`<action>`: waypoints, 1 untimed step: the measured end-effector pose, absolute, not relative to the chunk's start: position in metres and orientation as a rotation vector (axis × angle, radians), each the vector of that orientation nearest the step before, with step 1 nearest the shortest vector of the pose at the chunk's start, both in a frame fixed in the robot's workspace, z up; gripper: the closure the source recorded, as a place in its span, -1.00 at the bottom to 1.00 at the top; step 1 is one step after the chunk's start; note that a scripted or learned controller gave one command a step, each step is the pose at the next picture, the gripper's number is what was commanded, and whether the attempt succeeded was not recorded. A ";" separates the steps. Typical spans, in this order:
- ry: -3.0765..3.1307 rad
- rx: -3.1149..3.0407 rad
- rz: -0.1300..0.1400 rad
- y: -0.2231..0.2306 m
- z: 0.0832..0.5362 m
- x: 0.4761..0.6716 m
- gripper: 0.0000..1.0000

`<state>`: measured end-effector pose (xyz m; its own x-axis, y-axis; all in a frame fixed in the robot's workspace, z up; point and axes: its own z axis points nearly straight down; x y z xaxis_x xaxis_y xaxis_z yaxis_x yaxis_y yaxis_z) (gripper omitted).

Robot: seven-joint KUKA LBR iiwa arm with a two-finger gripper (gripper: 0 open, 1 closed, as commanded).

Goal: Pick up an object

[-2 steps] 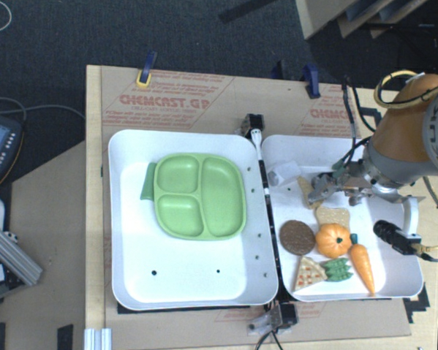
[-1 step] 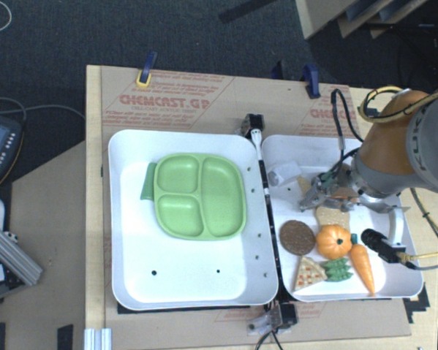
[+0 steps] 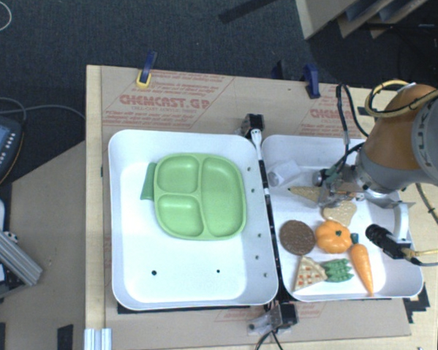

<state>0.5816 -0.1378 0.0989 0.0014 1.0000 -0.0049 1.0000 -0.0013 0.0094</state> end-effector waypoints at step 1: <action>2.219 2.216 0.005 -0.136 0.162 0.588 1.00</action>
<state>0.5877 -0.1361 0.1617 -0.0012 1.0000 -0.0018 1.0000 0.0012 0.0062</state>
